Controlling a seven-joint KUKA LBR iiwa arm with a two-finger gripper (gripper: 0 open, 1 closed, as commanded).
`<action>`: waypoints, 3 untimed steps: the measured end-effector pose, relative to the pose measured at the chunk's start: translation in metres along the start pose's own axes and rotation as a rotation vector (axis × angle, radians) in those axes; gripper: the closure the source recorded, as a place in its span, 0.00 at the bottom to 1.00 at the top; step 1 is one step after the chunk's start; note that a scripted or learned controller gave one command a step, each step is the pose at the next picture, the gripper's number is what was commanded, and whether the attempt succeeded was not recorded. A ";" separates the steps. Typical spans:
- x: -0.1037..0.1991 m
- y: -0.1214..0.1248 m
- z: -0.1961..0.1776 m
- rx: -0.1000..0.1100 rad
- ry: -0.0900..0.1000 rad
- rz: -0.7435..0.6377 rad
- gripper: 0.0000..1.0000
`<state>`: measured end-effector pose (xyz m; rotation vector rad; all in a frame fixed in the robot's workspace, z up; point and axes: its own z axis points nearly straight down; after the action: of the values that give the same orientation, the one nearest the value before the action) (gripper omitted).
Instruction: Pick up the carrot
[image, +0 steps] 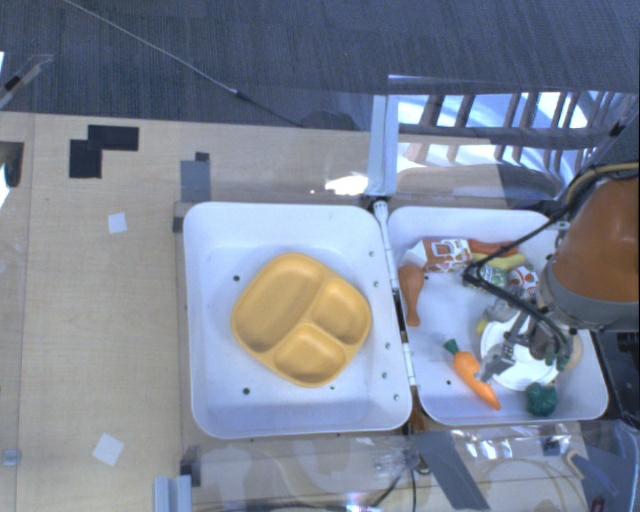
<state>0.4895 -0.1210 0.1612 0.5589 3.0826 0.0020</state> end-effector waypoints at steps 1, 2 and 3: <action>0.007 0.023 0.072 0.000 -0.006 -0.211 0.00; 0.004 0.025 0.059 -0.002 -0.016 -0.218 1.00; 0.001 0.027 0.047 -0.003 -0.026 -0.224 1.00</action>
<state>0.4984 -0.0949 0.1140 0.2087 3.1000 -0.0016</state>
